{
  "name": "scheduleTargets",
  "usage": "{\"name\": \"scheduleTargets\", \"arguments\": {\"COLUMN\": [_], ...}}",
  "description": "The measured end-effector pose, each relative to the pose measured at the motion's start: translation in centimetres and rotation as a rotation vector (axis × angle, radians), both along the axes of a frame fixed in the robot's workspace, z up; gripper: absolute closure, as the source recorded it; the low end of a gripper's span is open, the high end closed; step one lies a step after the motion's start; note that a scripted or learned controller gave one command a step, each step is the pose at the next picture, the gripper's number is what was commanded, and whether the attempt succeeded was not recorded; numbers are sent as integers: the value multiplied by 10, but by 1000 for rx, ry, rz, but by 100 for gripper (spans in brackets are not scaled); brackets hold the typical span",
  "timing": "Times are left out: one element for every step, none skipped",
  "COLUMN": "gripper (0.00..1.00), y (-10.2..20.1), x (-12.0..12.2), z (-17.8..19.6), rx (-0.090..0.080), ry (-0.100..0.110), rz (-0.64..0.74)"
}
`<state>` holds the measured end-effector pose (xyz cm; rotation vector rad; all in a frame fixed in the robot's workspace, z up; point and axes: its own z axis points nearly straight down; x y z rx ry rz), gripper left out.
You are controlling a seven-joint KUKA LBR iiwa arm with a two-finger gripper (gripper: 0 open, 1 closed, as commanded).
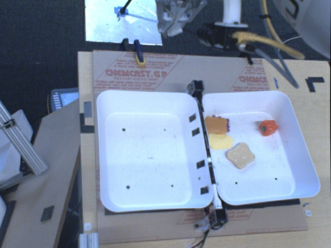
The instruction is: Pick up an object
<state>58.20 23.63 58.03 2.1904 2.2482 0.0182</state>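
Gripper [173,14] hangs at upper centre, finger state impossible to tell; descending among the toast slice [240,155], cheese [221,142] and red pepper [268,127], it might graze them aside.

Two bins lying side by side on the bench [155,68]: left bin [103,154], right bin [297,159]. Sitting in the right bin: block [216,125] by the left wall, slab [221,142] just before it, bread [240,155] nearer still, pepper [268,127] well right.

The arm's gripper [175,14] hangs at the view's top edge (blurred, metallic), raised high; a white, curved part of the arm fills the top right corner.
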Motion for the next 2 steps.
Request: {"name": "scheduleTargets", "arguments": {"gripper": [0,100], "y": [0,0], "x": [0,0], "z": [0,11], "rx": [0,1], "ry": [1,-2], "rz": [1,4]}}
